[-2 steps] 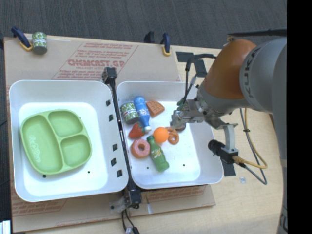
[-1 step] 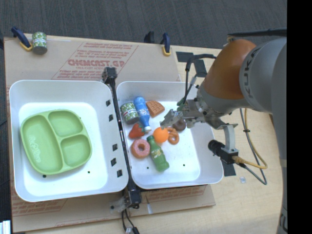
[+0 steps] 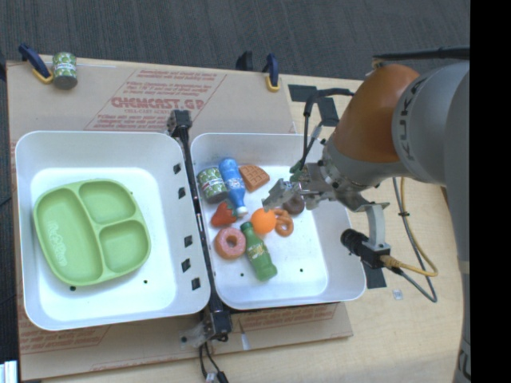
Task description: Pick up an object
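The right bin [image 3: 319, 278] holds a cluster of toy items: a green can [image 3: 211, 183], a blue bottle [image 3: 232, 183], a waffle-like orange piece [image 3: 254, 176], a red strawberry [image 3: 223, 213], a pink donut [image 3: 230, 242], a green bottle [image 3: 258, 254], an orange fruit [image 3: 263, 220] and a small orange ring [image 3: 283, 227]. My gripper [image 3: 285, 198] hangs low over the bin's middle, just above and right of the orange fruit and the ring. Nothing shows between its fingers.
The left bin [image 3: 164, 294] holds a green divided plate [image 3: 92, 230]. A black divider clamp [image 3: 180, 122] sits between the bins. A small green can [image 3: 65, 69] and blue clamps stand on the cardboard at the back. The arm's body covers the right bin's right side.
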Controlling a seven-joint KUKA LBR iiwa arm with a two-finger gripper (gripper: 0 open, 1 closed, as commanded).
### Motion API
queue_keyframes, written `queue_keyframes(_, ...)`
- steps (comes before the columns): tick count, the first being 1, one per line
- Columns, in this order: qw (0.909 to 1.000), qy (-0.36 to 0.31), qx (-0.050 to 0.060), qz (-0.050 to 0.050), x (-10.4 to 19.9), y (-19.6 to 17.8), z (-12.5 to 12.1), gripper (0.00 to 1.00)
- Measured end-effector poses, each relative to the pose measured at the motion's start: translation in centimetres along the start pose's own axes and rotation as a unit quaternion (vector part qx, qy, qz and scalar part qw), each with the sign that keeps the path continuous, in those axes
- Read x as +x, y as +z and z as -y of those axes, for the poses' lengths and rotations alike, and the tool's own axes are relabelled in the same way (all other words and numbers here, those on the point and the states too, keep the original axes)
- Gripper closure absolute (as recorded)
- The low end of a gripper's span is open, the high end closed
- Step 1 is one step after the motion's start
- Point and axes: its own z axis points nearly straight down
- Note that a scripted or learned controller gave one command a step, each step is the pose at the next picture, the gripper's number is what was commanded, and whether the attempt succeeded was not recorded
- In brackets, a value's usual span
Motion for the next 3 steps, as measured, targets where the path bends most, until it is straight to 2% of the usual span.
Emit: queue_keyframes(3, 1.0000, 0.000, 0.000, 0.000, 0.00, 0.00, 0.00, 0.00)
